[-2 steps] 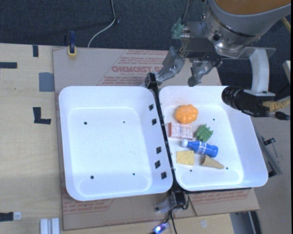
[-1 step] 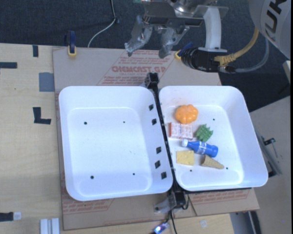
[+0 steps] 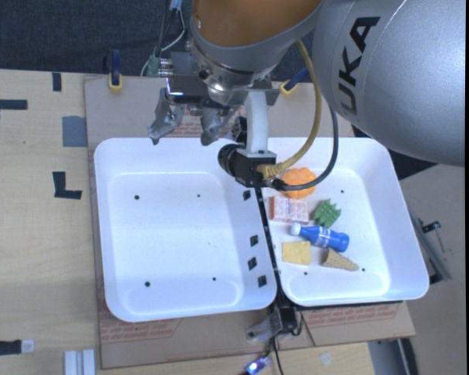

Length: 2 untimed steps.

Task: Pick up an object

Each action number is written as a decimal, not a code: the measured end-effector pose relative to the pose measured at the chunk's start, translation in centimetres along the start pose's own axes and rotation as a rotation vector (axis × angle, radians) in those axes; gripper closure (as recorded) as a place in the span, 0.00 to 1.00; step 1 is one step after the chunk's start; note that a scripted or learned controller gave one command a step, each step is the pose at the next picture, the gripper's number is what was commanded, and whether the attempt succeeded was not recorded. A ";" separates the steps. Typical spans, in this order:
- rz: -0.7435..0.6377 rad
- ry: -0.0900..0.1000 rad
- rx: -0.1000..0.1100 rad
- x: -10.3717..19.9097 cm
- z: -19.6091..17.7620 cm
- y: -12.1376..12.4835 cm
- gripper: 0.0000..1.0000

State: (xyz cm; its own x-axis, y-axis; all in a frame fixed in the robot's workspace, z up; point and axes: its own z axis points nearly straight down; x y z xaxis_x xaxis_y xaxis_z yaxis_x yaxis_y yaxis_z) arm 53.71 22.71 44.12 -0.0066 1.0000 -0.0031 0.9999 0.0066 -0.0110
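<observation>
We see the arm filling the upper right, grey with its orange band at the top, cut off by the frame's upper edge so that much of it stays out of sight. Below it lies the surface, pale wood with dark marks. On it sit the left bin and the right bin, touching along their shared wall.

The gripper hangs over the far rim of the left bin, its two fingers spread apart with nothing between them. A black cylindrical part on a white bracket sits just beside it, over the divider between the bins, and hides part of the right bin's far corner.

All the objects lie in the right bin, clustered near the divider. The orange object is partly hidden behind the black part and a yellow cable. Just below it is a flat red-and-white packet. The blue bottle lies on its side, its long axis running left to right and slightly downward, white cap toward the divider. A green leafy piece touches it above. A yellow block and a tan wedge lie nearest us; the wedge's narrow end points right.
</observation>
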 end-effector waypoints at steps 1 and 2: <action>0.003 0.007 -0.019 -2.5 -9.9 -4.5 1.00; 0.002 0.003 -0.010 0.8 -9.2 -5.0 1.00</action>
